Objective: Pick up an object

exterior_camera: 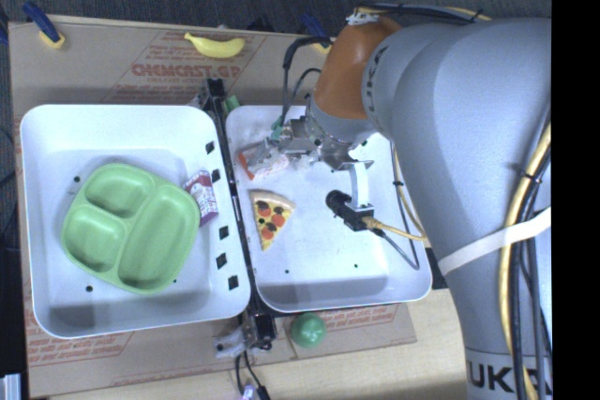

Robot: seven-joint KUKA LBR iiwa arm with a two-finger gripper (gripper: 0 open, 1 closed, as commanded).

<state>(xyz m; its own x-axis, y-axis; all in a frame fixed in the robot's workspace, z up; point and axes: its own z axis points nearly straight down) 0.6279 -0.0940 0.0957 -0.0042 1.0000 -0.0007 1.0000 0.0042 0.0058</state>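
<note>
My gripper (281,142) is low in the far left part of the right bin (319,281), reaching in from the right. It sits right over a crumpled white and red packet (261,162) near the bin's left wall. A toy pizza slice (270,217) lies just in front of that packet on the bin floor. In the left bin (56,201) rests a green divided plate (129,226), with a small dark red and white packet (202,194) at its right edge.
A yellow banana (215,44) lies on the cardboard behind the bins. A green ball (307,330) sits on the bench in front of the right bin. Black clips line the wall between the two bins. My arm covers the right bin's far right side.
</note>
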